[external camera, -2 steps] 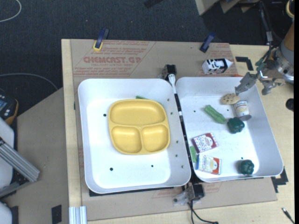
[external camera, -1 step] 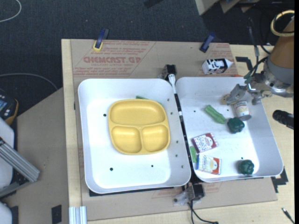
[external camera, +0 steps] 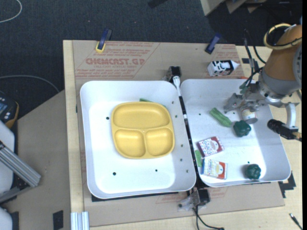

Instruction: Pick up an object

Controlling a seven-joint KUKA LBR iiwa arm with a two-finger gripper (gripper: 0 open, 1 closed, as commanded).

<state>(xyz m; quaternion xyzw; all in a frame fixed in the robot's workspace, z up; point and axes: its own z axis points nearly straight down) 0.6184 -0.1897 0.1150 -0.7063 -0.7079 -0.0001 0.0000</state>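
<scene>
Hovering over the right bin (external camera: pixel 268 171) near its far right corner, the gripper (external camera: pixel 246 110) is showing fingers I cannot tell apart, while a dark green, rounded, lumpy object (external camera: pixel 242 128) is lying just beneath it.

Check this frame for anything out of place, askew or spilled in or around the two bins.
One oddity: a small black-and-white carton lies on the bench outside the right bin, beyond its far rim. A green sliver pokes out from behind the yellow divided plate in the left bin. Nothing looks spilled or damaged.
</scene>
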